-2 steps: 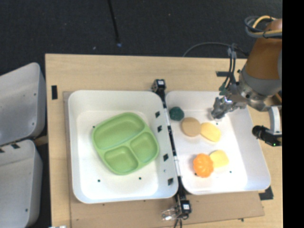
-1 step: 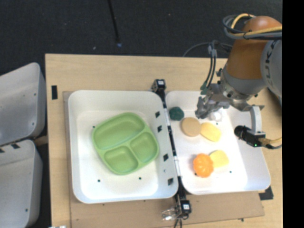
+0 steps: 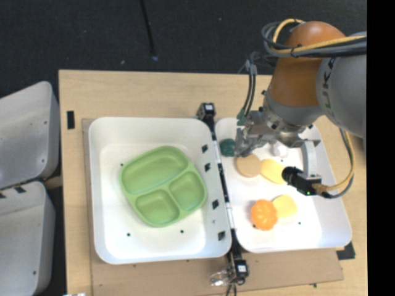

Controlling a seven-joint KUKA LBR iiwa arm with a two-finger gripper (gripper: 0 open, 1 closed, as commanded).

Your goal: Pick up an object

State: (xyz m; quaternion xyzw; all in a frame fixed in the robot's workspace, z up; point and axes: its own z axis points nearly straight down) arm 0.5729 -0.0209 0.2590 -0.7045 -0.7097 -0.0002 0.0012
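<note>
claw point(image 3: 245, 142) low in right bin point(image 3: 330, 227) over tan round piece point(image 3: 248, 166), finger state can't tell; orange fruit point(image 3: 263, 214), yellow items nearby; green tray point(image 3: 163, 185) in left bin

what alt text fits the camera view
The arm's end effector hangs low over the right bin, above a tan disc beside yellow pieces and an orange toy fruit. The left bin holds a green divided tray.
</note>
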